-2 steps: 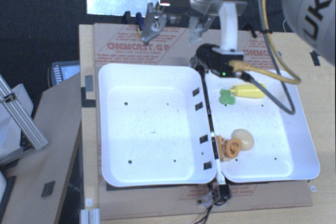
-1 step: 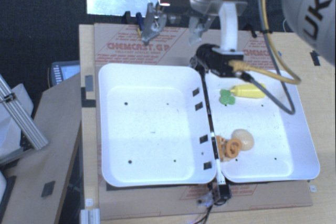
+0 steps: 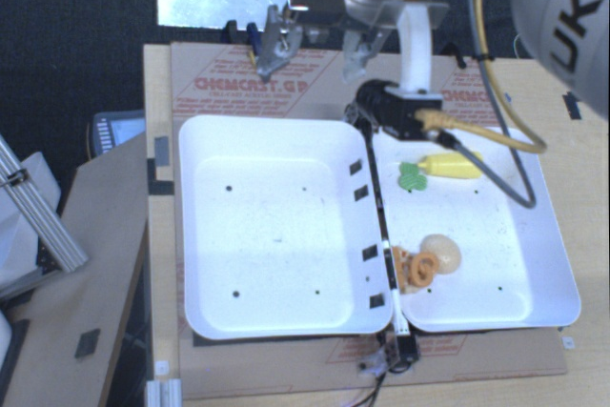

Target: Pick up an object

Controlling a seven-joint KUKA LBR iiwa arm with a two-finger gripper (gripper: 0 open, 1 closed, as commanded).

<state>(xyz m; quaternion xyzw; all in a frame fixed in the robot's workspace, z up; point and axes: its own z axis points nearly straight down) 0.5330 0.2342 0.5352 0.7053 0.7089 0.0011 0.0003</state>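
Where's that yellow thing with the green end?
The yellow object lies in the right bin, toward its far end, beyond the orange ring and beige shell.

Objects available for picking, all in the right-hand white bin point(image 3: 534, 300). A yellow elongated piece point(image 3: 452, 167) lies flat on its side in the bin's upper half, long axis running left to right. A small green piece with lobed, leaf-like edges point(image 3: 412, 176) lies just beside its left end; whether the two touch or are joined cannot be told. Lower in the bin, near the wall shared with the neighbouring bin, a pale beige rounded object point(image 3: 442, 252) rests on the floor. An orange, ring-shaped, pretzel-like piece point(image 3: 416, 269) lies against its lower left side, touching or slightly overlapping it.
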